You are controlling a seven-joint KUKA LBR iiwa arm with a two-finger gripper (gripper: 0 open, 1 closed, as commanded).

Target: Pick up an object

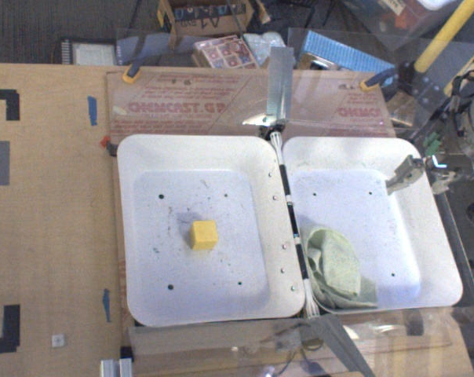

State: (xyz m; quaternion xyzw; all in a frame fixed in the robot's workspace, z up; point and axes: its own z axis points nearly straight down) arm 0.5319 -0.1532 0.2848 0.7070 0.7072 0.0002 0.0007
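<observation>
Yellow block (204,235) in left bin (143,163), well apart from fingers (402,175).

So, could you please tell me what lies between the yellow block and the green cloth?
In the camera view, bare floor of the left bin, then the bins' adjoining rims, separate the yellow block from the green cloth in the right bin.

faint red lettering "ohmcast" on the clear sheet (221,104) behind the bins; other print is unreadable.
</observation>
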